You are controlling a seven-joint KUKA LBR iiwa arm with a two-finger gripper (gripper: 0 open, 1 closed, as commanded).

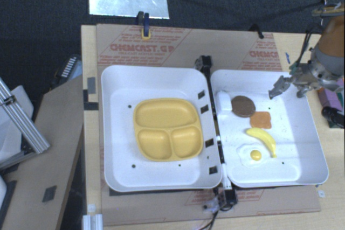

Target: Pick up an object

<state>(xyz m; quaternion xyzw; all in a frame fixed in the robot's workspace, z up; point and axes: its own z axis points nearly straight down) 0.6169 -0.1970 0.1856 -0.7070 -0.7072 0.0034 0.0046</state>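
banana (263,140), fried egg (252,155), brown patty (243,106), flat in right bin (310,137)

You have two white bins side by side: the left bin (116,116) and the right bin (302,143). In the left bin you can count one yellow tray (164,128), split into three compartments, one wide at the far side and two smaller at the near side. In the right bin you have five items, one of each kind: one white cylinder (222,101) at the left wall, one brown round patty (243,106), one orange square slice (261,119), one banana (263,140), and one fried egg (254,156) nearest to you. That gives you six loose things across the two bins. One arm with one gripper (288,89) hangs above the right bin's far right part.
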